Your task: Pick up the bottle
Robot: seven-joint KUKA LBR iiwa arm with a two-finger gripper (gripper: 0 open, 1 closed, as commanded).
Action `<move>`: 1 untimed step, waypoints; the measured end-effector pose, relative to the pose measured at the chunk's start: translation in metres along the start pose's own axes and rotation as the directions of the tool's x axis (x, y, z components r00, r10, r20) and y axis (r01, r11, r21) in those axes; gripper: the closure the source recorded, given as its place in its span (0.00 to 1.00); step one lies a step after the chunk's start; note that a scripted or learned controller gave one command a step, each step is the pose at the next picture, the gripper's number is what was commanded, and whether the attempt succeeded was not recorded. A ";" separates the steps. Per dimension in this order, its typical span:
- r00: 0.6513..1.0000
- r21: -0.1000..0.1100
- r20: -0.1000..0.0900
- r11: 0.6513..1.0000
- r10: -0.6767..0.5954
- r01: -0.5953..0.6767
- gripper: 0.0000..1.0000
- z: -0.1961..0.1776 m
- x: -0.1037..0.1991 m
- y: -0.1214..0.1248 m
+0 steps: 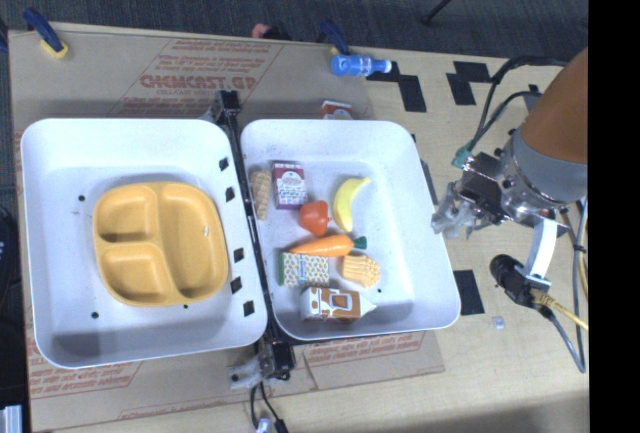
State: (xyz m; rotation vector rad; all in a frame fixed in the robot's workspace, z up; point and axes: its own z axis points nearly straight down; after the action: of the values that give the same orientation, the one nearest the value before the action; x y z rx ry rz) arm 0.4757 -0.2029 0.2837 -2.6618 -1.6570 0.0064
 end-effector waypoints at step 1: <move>0.910 0.001 -0.002 0.910 0.414 -0.414 1.00 0.028 0.005 -0.002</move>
State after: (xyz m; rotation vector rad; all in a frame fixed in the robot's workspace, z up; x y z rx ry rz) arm 0.4761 -0.1977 0.2561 -2.9520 -1.0559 0.0060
